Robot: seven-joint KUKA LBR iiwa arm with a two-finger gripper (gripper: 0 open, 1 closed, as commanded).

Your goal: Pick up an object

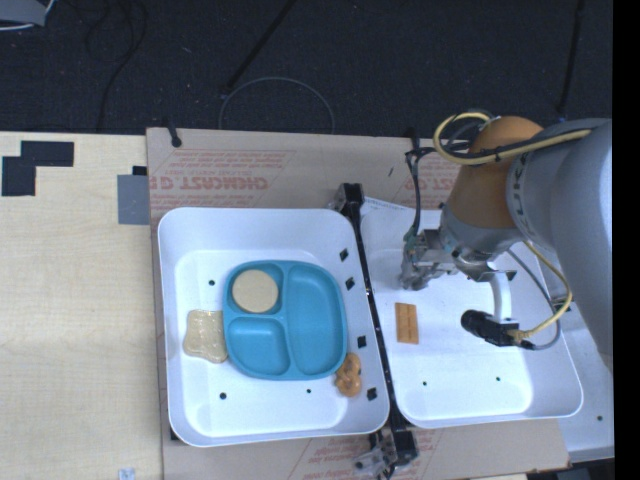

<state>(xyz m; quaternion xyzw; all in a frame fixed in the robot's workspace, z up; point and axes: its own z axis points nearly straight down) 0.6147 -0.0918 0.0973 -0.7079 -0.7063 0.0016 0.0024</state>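
Note:
In the right bin (500, 398) a small orange-brown block (406, 323) lies flat near the left wall. My gripper (418, 272) hangs over the same bin, just above and slightly right of the block, apart from it. The grey arm with its orange band comes in from the right and hides much of the wrist. The left bin (190, 398) bears a blue sectioned plate (287, 320) with a tan round cookie (254, 291) in its upper left section. A pale bread piece (205, 335) lies left of the plate, and a small brown nugget (348, 375) sits at the plate's lower right.
A black divider rail (362, 298) runs between the two bins. Cables loop off the arm over the right bin's right half, with a black connector (487, 327) hanging low. The bins rest on cardboard (260, 163) on a pale wooden bench (70, 318).

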